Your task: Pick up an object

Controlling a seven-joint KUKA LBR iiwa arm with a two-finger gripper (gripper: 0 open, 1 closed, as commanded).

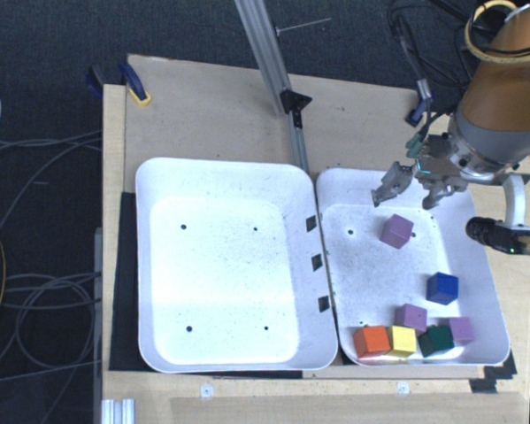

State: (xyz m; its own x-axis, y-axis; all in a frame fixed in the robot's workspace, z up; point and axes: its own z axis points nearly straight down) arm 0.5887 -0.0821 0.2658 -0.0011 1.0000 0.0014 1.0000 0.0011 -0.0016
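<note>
Two shallow white bins sit side by side on the wooden worktop [217,107]: the left bin [160,179] and the right bin [334,255], which holds seven small blocks. A purple cube [397,230] lies alone in the upper part of the right bin, well apart from the rest. A blue cube [443,288] sits lower down near the bin's right wall. Along the bottom edge a cluster gathers: an orange block [372,341] at the left, a yellow block [403,341] touching it, a dark green block [435,340] just beside the yellow one, a small purple block [412,315] just above the yellow one, and another purple block [460,329] at the right end, near the green one. The grey arm with its orange band [513,51] reaches in from the right, and the jaws [413,192] hang over the top rim of the right bin, spread apart with nothing between them, one finger [388,188] pointing down left and the other to its right. The purple cube lies just below the jaws and apart from them. A grey metal bar [273,65] runs at a slant from the top of the view down to the gap between the bins. Blue clamps [134,80] grip the worktop's far left corner, and cables [33,239] trail over the dark floor at the left.
</note>
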